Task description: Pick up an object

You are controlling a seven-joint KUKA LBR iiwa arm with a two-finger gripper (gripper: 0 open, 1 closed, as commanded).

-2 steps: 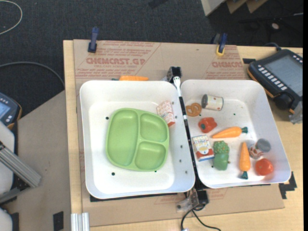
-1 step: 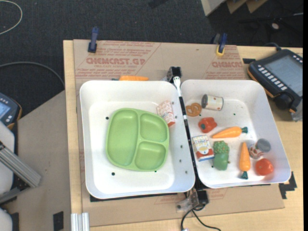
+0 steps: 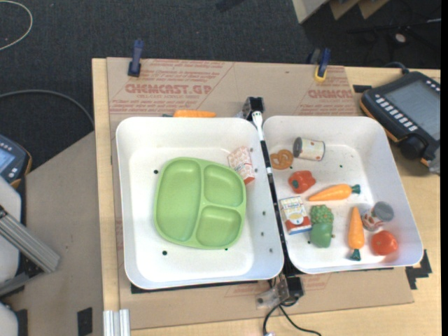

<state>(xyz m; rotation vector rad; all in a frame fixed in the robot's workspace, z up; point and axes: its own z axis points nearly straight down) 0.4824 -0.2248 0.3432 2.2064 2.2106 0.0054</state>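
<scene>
The right bin (image 3: 392,159) holds several toy foods: a pretzel (image 3: 282,159), a small can (image 3: 309,148), a red pepper (image 3: 302,181), a long carrot (image 3: 333,192), a second carrot (image 3: 355,231) lying upright in the view, a milk carton (image 3: 295,214), broccoli (image 3: 321,225), a tomato (image 3: 383,243) and a grey can (image 3: 378,215). In the left bin (image 3: 133,159) lies a green divided plate (image 3: 200,203), with a small red-and-white packet (image 3: 241,163) beside its upper right corner.
A black tablet-like pendant (image 3: 409,110) rests at the right, beyond the right bin. An orange object (image 3: 194,114) lies just behind the left bin. Two clamps (image 3: 135,57) (image 3: 322,63) hold the cardboard sheet at the back edge. Cables run along the floor at left.
</scene>
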